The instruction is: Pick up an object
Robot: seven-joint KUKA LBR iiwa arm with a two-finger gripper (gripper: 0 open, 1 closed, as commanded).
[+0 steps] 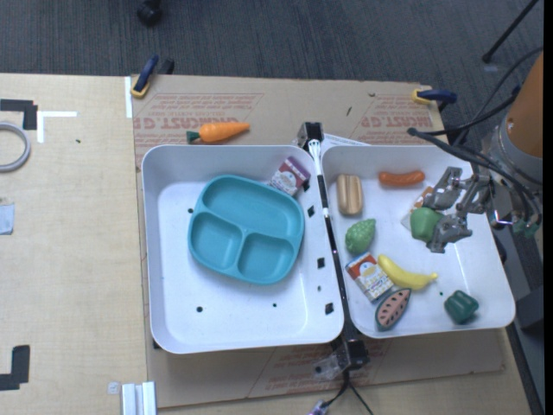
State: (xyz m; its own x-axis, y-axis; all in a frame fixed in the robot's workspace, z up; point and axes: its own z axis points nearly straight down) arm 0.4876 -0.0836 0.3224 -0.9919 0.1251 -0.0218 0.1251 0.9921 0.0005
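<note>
One green object (423, 222) sits at the gripper (448, 212) in the right bin (484, 305); you cannot tell whether the gripper grips it. At its 5 o'clock lies a banana (408, 274), at 9 o'clock a green leafy piece (361, 234), at 12 o'clock a sausage (402, 178). Your left bin (164, 258) holds a teal divided plate (246, 229).

From my feed, the end effector (446, 210) sits over the right bin (484, 318), right by a green toy (422, 222); teal tray (246, 229) fills the left bin (164, 258).
</note>
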